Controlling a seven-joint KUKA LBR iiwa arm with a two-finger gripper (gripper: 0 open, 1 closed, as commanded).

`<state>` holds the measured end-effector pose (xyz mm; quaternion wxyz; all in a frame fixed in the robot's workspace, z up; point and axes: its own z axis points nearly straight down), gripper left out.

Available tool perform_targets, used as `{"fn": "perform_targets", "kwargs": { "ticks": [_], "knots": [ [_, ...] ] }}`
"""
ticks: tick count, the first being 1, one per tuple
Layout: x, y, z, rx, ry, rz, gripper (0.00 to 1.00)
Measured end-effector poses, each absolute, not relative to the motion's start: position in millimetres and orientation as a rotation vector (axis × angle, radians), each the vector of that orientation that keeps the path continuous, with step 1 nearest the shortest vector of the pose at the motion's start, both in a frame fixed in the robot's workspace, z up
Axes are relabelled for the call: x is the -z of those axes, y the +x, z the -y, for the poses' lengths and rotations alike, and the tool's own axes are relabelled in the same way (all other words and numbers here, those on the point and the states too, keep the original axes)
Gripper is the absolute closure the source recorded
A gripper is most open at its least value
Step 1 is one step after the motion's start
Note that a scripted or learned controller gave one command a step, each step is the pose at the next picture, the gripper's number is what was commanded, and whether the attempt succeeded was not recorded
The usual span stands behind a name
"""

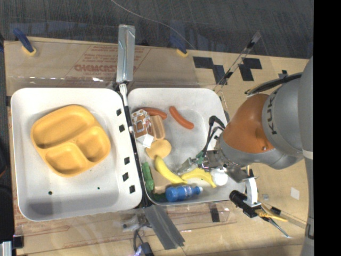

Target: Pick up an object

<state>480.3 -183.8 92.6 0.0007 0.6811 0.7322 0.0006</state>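
A: Background first. Cardboard-covered bench [64,57] on dark carpet, two white bins side by side, clear plastic wall behind them.

B: Gripper?

A: Gripper [200,163] is low in the right bin [202,97], near its front right corner, hanging off the orange wrist [245,129]. Too much clutter around the tip, so I cannot tell its state. Nothing visibly gripped.

B: Landmark?

A: Use the banana [165,170]. Gripper is just right of it, right over a second yellow piece [201,176], maybe touching. My guess is that piece or the banana is the target, since the arm came in from that side and sits lowest there.

B: Rest of the pile?

A: Blue bottle [181,192] lies on its side just in front of the banana, against the bin's front wall. Green strip [147,176] just left of it, along the divider. Brown packet [149,126] behind it, red sausage [182,118] further back and right, well apart.

B: Left bin?

A: Left bin [26,196] far left of the banana holds a yellow divided tray [69,138], likely parked there out of the way.

B: Risk?

A: Items are crowded, so the grasp could nudge the bottle.
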Motion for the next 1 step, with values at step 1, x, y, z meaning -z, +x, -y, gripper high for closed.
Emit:
{"fn": "perform_targets", "kwargs": {
  "ticks": [1],
  "knots": [
    [-92.5,480.2,183.9,-0.002,2.139,-2.299,0.0]
  ]
}}
